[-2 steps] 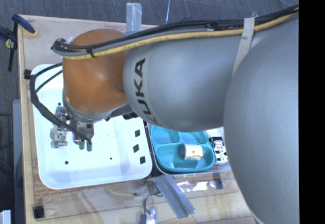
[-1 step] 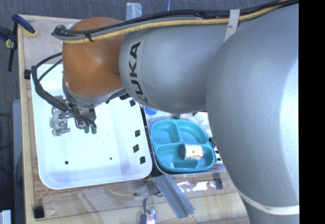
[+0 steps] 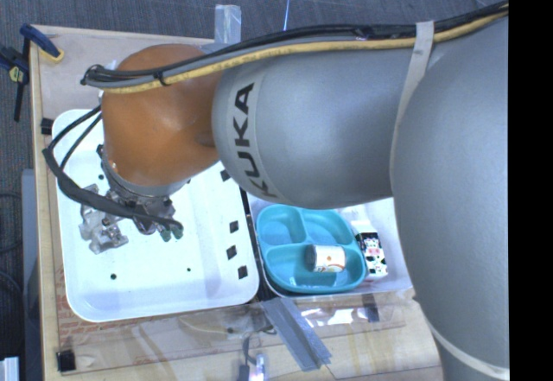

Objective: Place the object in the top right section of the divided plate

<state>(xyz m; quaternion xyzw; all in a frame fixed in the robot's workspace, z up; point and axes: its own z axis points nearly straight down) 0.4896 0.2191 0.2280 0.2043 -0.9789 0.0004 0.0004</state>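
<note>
The big grey arm (image 3: 346, 120) has a smooth, rounded matte shell, and it comes in from the 3 o'clock side. Its orange band (image 3: 155, 116) is glossy and shaped like a dome, and it sits over the left bin (image 3: 147, 297). Black cables (image 3: 65, 172) make loops around the band. A yellow and black hose (image 3: 285, 41) runs along the top of the arm.

Under the orange band hangs the gripper (image 3: 168, 231), a dark metal piece with small greenish tips, above the white floor of the left bin. Whether the pincer is wide or narrow, I cannot tell; nothing is seen between the tips. At 9 o'clock from it lies a grey metallic object (image 3: 102, 228) with an irregular, bumpy shape, on the bin floor.

In the right bin (image 3: 393, 280) rests the divided plate (image 3: 307, 245), of smooth light blue plastic with rounded corners and raised ridges. In its lower compartment, toward 5 o'clock, lies a small cylinder (image 3: 328, 259), white with an orange-brown mark. Just beside the plate at 3 o'clock is a small black and white item (image 3: 371, 255).
</note>
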